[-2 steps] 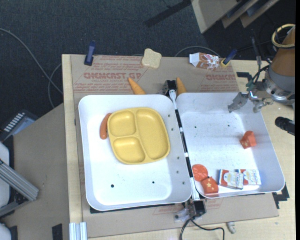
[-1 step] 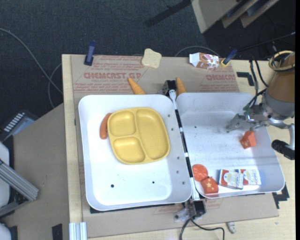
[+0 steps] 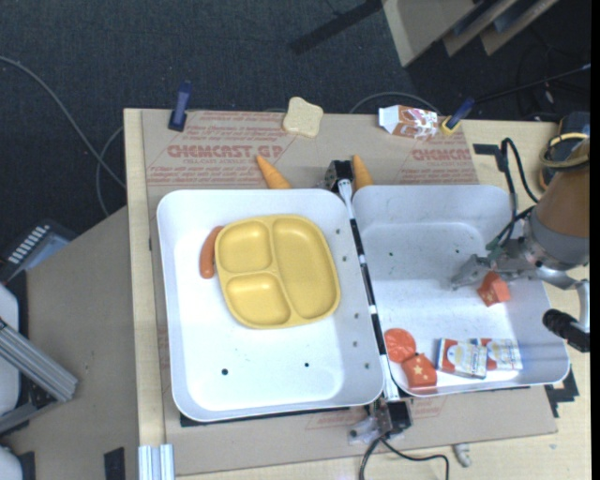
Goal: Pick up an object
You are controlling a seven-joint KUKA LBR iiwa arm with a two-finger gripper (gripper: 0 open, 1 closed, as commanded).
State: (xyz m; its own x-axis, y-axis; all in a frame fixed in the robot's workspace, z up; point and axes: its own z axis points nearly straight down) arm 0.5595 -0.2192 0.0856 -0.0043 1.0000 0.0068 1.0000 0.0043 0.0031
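One orange block [image 3: 494, 290] beside fingers [image 3: 469, 274]

The yellow plate [image 3: 277, 270] hides part of a sausage [image 3: 206, 255]; right edge crops the arm [image 3: 567, 211].

A dark blue-grey carpet [image 3: 84, 84] covers the floor around the pale wooden bench [image 3: 150, 281]. At one o'clock stands light-coloured furniture [image 3: 450, 23]. A thin cable [image 3: 66, 103] snakes across the carpet at ten o'clock, and a grey metal rail [image 3: 37, 361] lies at eight o'clock.
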